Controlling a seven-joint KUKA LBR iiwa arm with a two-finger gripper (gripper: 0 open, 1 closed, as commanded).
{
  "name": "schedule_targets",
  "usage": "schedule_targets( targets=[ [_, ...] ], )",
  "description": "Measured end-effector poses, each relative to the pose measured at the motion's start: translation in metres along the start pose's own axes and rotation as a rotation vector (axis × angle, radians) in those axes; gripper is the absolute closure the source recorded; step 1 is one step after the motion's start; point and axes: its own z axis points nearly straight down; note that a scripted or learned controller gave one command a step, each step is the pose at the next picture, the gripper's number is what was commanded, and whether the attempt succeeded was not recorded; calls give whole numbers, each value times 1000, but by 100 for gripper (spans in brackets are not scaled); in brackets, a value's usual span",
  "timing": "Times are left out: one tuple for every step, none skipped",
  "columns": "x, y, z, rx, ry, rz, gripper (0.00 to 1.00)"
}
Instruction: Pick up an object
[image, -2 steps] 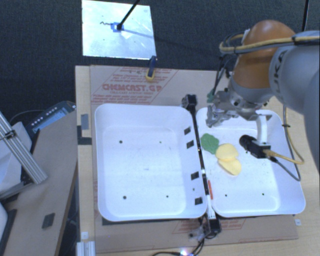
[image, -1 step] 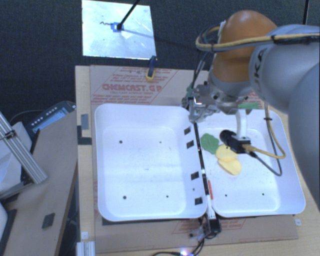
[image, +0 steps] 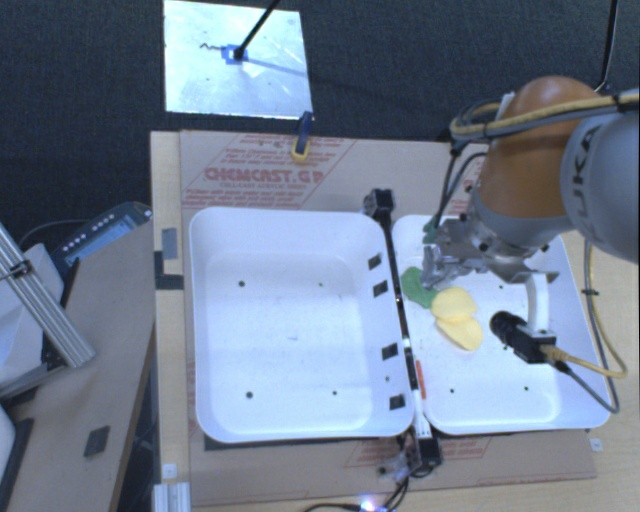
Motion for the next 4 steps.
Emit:
schedule_targets(
  targets=[
    [-87,14,-32,-8,-4,5,100],
    [-99,15,-79,-10,-1,-2,100],
    [-113,-2,-109,-7,0,-3,100],
    [-168,-20,73,10,2,2,100]
  ],
)
